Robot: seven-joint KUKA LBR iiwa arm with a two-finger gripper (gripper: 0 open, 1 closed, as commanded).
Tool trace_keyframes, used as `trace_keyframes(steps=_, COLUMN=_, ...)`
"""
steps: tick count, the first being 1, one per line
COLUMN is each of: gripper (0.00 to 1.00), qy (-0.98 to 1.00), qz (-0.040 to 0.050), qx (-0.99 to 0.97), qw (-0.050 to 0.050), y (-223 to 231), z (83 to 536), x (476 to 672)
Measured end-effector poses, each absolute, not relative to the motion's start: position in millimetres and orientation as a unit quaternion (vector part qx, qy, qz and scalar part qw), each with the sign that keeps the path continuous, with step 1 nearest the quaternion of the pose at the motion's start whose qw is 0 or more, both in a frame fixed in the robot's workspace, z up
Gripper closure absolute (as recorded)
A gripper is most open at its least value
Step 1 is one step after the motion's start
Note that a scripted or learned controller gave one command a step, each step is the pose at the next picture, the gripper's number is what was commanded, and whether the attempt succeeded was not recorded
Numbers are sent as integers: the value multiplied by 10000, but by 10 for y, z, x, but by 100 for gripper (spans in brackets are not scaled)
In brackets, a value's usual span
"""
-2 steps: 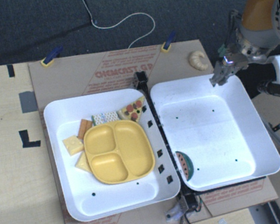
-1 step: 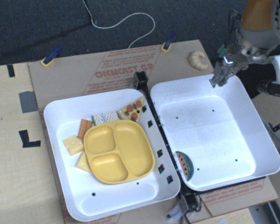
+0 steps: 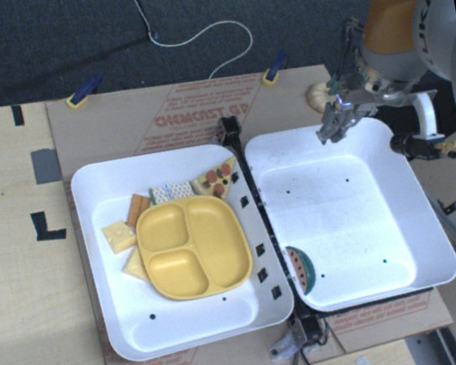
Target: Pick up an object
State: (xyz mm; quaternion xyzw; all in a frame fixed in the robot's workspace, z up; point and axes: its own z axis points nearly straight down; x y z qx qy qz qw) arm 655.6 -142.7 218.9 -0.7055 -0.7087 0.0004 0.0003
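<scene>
- I see no object between the fingers of the gripper (image 3: 336, 125); it hangs over the far right edge of the right bin (image 3: 409, 215), just inside or over the rim, and I cannot tell which
- From this slant I cannot tell whether its fingers are spread or pressed together
- The arm (image 3: 398, 7) comes in from my right, its orange band bulking at the top right corner, the wrist angled down and leftward toward the bin's far rim
- The nearest candidate in that bin is a watermelon slice (image 3: 301, 267), lying flat against the left wall near the front corner; its long axis runs roughly front to back along that wall, curved rind side toward the bin's middle
- It sits well apart from the gripper, diagonally across the bin
- In the left bin (image 3: 99, 244) a yellow divided plate (image 3: 194, 246) takes up the middle, rounded-square, one long compartment on the right side and two smaller ones on the left
- A pizza slice (image 3: 216, 177) lies just behind the plate by the far right corner, its long axis running left to right, slightly tilted
- A brown cracker-like piece (image 3: 136, 208) leans at the plate's far left, and pale yellow cheese pieces (image 3: 121, 237) touch the plate's left edge
- A small round tan object (image 3: 319, 97) sits on the cardboard outside the bins, just behind the gripper
</scene>
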Motion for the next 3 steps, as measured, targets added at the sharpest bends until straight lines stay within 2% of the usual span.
trace_keyframes(steps=1, gripper=100, qy=-7093, qz=0, qx=-7049, qw=6, y=-923, z=2145, x=6710)
trace_keyframes(steps=2, gripper=100, qy=-7079, qz=6, qx=-7063, qw=1, y=-953, z=2154, x=6716)
trace_keyframes(steps=3, gripper=100, qy=-7074, qz=13, qx=-7068, qw=2, y=-966, z=2155, x=6628)
